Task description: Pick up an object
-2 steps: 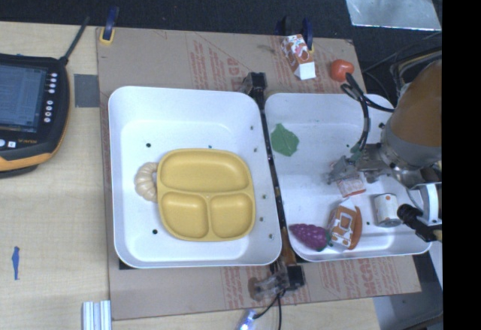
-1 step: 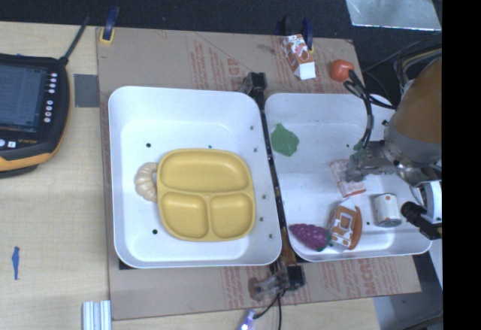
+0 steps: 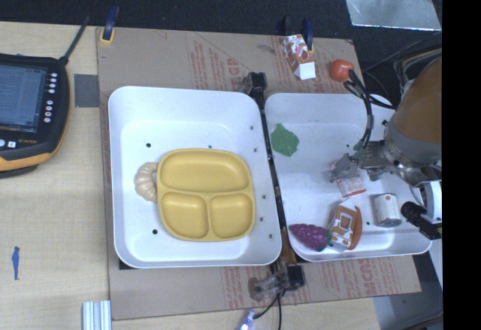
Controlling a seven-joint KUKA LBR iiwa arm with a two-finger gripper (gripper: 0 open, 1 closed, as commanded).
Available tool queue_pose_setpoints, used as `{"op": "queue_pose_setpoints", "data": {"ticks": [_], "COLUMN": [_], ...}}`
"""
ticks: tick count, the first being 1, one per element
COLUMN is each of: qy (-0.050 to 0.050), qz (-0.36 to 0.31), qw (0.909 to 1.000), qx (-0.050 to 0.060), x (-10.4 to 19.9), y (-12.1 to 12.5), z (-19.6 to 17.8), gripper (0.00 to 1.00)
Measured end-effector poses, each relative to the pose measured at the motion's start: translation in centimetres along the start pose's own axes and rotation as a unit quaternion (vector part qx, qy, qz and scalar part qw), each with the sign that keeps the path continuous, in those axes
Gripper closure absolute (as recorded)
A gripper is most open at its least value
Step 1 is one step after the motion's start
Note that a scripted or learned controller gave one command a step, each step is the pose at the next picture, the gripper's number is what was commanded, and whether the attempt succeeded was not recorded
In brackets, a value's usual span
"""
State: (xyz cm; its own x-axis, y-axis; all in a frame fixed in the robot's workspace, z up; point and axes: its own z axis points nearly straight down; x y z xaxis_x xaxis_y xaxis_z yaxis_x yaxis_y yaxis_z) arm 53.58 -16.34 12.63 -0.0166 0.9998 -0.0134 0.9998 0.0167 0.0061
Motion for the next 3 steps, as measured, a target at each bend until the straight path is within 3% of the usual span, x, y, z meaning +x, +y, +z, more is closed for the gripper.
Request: {"op": "queue_pose_setpoints", "data": {"ticks": [1, 2, 3], "qy": [0.004, 0.002, 0.002], "qz": [0.007, 0.006, 0.006], "qw": [1.0, 1.0, 1.0], "qx": [0.001, 0.0, 0.0], "x": [0.5, 0.2, 0.2], "y": [-0.5, -0.4, -0.5], "z": [3.1, 2.0, 2.0], "gripper": [0.0, 1.0, 0.0]}}
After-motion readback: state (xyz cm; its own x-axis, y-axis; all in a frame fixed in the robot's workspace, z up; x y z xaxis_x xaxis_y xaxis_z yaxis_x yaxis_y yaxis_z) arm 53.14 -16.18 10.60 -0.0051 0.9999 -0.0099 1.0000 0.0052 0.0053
